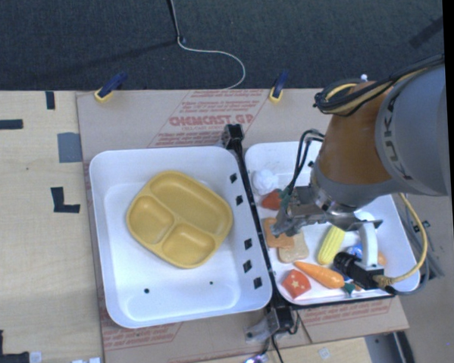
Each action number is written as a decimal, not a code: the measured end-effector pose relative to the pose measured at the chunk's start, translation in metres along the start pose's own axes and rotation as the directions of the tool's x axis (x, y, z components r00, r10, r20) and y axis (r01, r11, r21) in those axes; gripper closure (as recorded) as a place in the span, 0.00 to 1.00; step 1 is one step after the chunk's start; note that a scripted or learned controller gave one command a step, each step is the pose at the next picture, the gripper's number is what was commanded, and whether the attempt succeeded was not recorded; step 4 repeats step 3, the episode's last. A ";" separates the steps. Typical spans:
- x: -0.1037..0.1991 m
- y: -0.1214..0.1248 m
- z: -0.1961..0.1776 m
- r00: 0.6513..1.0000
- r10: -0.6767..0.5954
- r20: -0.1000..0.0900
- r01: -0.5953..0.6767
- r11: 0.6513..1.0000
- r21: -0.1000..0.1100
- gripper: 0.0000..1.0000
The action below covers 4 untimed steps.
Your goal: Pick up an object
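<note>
— Yellow is what catches my eye first: one compartment tray (pixel 179 217) lying alone in the left bin (pixel 109 172), well apart from the arm. How about your side?

— The gripper (pixel 286 225) is low in the right bin (pixel 406 228), near its left wall, over a tan slice of toast (pixel 292 251). The toast sits just below and slightly right of the fingertips, close enough that I'd judge it the likely target.

— Are the fingers apart or closed?

— I cannot tell. The dark metal there blurs together, and nothing is visibly pinched between them, so I wouldn't call anything held.

— What else is in reach?

— A corn cob (pixel 330 243), just right of the gripper, long axis tilted from lower left up to upper right. A carrot (pixel 320 274) below that, lying nearly crosswise, pointing left. A red piece like a strawberry (pixel 295 283) touching the carrot's tip. A reddish lump (pixel 270 200) and a small white thing (pixel 264 179) above the gripper, against the dividing wall.

— So the count?

— One tray on the left; on the right one toast, one corn, one carrot, one strawberry, one reddish lump, one white piece. The wrist hides part of that bin, so there may be more.
</note>
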<state>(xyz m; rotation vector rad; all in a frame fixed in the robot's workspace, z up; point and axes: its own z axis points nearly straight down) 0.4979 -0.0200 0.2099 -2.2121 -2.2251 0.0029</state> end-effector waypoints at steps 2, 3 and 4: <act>0.037 -0.005 -0.004 1.000 0.005 0.001 -0.005 1.000 -0.001 1.00; 0.040 -0.013 -0.021 1.000 0.004 0.001 -0.004 1.000 -0.002 1.00; 0.040 -0.013 -0.021 1.000 0.004 0.001 -0.004 1.000 -0.002 1.00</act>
